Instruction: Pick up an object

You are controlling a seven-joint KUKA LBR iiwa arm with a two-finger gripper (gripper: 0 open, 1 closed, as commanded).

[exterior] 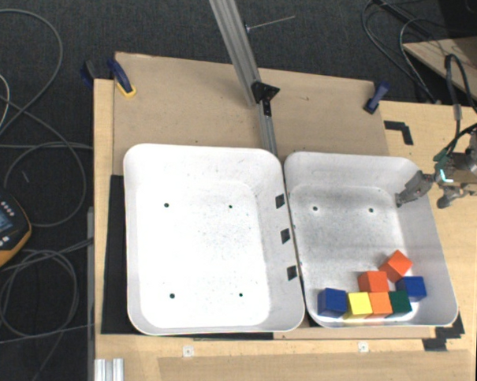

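A two-finger gripper [428, 194] hovers over the upper right rim of the right-hand white bin [346, 171], its fingers [413, 189] spread apart and holding nothing. The blocks sit well away from it, bunched in the bin's lower right corner: a blue cube [332, 300], a yellow cube [360, 304] and an orange cube [379, 303] in a row along the near wall, a dark green block [400, 302] beside them, two more orange blocks [372, 280] [397, 264] behind, and a small blue block [413, 287] that seems to touch the side wall. The left white bin [144, 174] lies alongside. A grey metal pole [243, 56] slants across the wooden bench [321, 102], with blue clamps [122, 79] at its far corners and black cables [27, 161] trailing over the floor to the left
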